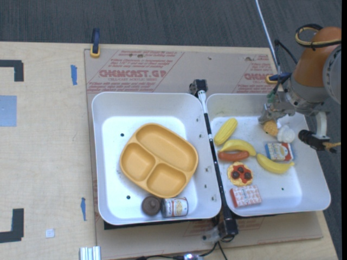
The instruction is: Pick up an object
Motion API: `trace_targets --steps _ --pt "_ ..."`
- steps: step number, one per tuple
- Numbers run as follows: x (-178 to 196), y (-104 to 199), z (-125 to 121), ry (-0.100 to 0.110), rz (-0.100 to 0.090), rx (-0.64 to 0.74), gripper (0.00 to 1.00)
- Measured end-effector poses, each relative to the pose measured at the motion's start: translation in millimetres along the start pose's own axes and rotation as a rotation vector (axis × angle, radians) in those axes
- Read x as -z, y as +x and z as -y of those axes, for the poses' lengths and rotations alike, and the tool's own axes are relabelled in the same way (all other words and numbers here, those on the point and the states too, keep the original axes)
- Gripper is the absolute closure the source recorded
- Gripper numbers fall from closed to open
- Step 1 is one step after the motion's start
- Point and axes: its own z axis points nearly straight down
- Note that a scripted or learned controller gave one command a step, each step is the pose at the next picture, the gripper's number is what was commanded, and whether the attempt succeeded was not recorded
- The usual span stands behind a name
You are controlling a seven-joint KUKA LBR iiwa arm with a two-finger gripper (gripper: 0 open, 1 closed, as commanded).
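The right bin (314,196) holds several toy foods: a corn cob (225,130), a banana (237,145) with a sausage (233,156) below it, a second banana (275,164), a pizza slice (240,173), a red-and-white packet (246,196), a small carton (278,151), a tan piece (269,127) and a white lump (286,135). My gripper (272,114) hangs low over the bin's far right corner, just above the tan piece. Nothing is visibly lifted.
The left bin (103,145) holds a yellow divided plate (158,160), with a brown round piece (152,205) and a small can (174,206) at its near edge. A black divider bar (209,140) runs between the bins. The arm's grey body (320,91) overhangs the right bin's far right side.
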Motion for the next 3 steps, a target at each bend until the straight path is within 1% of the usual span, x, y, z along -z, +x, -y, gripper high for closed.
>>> trace_targets --steps 1,2,3 --pt "80.3 70.1 14.9 0.002 -0.003 0.001 1.00" --pt "117.3 114.6 80.8 0.007 -0.004 0.001 1.00" --pt "125.3 139.1 132.5 0.007 -0.004 0.000 1.00"
